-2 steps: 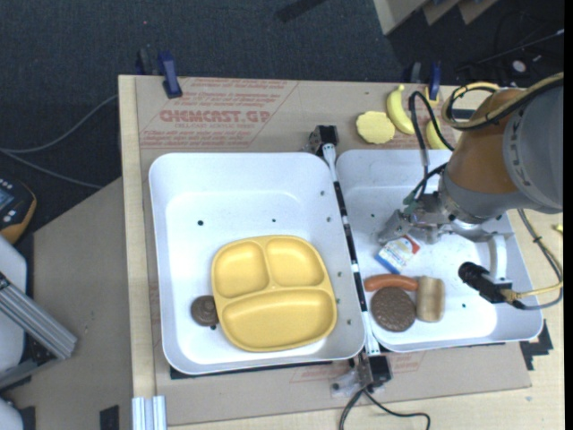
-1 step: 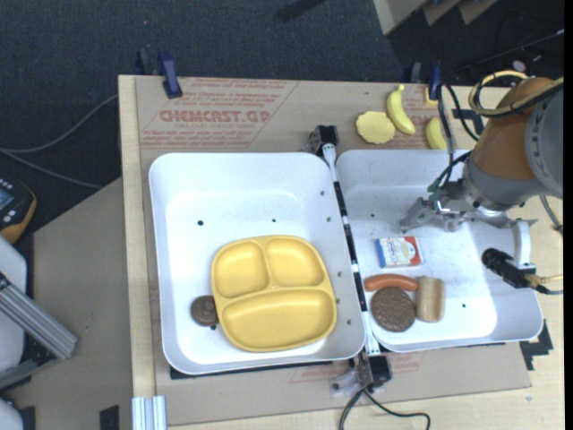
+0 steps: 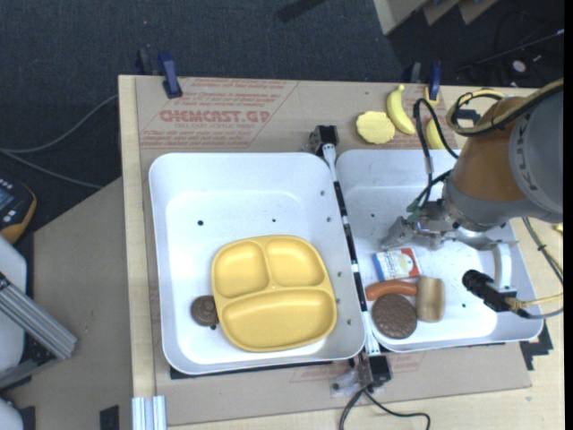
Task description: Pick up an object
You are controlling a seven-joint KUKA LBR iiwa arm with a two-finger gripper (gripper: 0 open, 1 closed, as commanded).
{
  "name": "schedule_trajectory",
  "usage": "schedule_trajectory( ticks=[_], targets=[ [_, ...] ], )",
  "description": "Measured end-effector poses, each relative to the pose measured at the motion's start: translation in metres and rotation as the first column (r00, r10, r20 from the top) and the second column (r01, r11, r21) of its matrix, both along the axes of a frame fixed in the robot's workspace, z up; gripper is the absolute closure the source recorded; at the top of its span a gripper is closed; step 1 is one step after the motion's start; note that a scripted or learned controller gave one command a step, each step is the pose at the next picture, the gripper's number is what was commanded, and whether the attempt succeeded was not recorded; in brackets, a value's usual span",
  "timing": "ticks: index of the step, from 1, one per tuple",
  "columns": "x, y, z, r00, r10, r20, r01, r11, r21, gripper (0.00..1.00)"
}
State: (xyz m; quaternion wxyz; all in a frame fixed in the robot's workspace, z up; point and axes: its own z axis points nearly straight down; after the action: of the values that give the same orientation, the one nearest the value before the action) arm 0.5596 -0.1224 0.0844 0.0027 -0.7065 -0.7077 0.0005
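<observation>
Bench: a pale board (image 3: 224, 115) printed with red lettering carries two shallow white plastic bins side by side, a blue clamp (image 3: 168, 73) at its far left edge.
Left bin (image 3: 179, 195): glossy and round-cornered, it holds a yellow divided plate (image 3: 271, 291) with three smooth compartments; a small brown disc-shaped item (image 3: 204, 309) lies touching the plate's left rim.
Right bin (image 3: 376, 182): toy foods cluster at its near left corner, namely a small white carton with red and blue print (image 3: 397, 264), a reddish sausage (image 3: 391, 288) just below it, a round dark-brown patty (image 3: 395, 316) and a tan, loaf-like piece (image 3: 431, 298) beside the patty.
Arm: grey with an orange band (image 3: 501, 173), it reaches in from the right over the right bin.
Gripper (image 3: 414, 232): metallic, low over the bin floor just above the carton; whether its fingers are spread or closed cannot be told, and nothing is seen in its grasp.
Beyond the bins: a yellow banana (image 3: 400, 111) and a flat, lumpy yellow piece (image 3: 375, 127) rest on the board behind the right bin.
</observation>
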Motion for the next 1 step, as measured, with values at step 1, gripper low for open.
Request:
schedule_trajectory(
  ticks=[1],
  targets=[
    [-0.0212, -0.0028, 0.0003, 1.0, -0.003, 0.002, 0.003, 1.0, -0.002, 0.0]
  ],
)
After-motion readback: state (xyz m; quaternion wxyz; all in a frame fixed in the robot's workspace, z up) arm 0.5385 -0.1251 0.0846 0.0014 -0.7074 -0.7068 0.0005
